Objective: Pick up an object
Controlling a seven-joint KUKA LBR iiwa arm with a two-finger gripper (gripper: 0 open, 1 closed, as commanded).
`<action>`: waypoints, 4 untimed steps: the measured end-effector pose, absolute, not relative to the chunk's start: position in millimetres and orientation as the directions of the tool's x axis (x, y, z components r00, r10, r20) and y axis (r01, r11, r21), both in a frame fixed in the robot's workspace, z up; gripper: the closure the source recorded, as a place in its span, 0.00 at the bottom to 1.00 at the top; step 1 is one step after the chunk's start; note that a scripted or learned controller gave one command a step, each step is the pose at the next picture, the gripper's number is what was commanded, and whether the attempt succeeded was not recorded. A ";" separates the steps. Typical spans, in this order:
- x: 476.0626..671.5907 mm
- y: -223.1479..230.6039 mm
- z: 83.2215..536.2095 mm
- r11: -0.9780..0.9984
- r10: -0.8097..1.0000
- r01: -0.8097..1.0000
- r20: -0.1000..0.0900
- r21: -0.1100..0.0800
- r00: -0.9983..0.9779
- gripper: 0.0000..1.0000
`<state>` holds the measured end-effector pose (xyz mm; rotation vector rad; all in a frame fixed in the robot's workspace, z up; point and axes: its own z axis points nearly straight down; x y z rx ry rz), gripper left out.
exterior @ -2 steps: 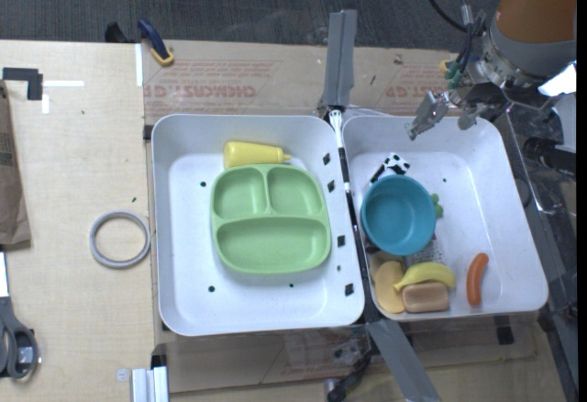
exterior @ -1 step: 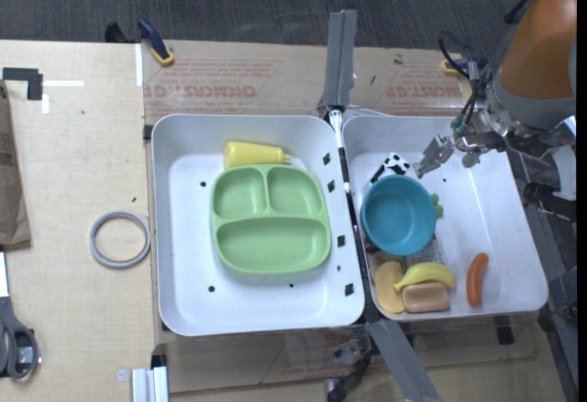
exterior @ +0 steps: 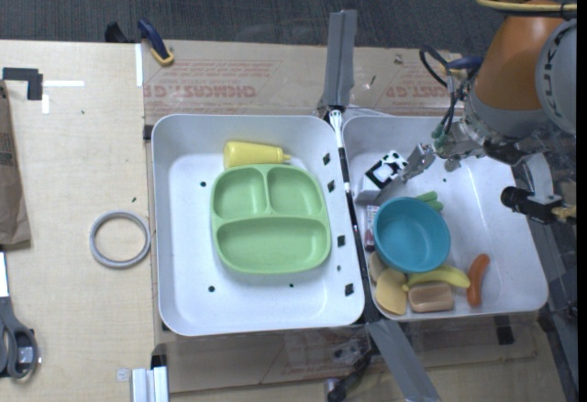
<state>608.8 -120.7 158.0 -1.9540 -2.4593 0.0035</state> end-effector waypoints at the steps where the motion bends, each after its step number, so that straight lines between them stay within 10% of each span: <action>1: 572.3 -112.8 168.1 0.288 0.958 0.958 0.000 -0.001 -0.288 0.00; 3: 489.7 -112.0 98.6 0.495 0.869 0.869 -0.012 0.015 -0.495 0.00; 4: 489.7 -112.0 98.6 0.495 0.869 0.869 -0.012 0.015 -0.495 0.00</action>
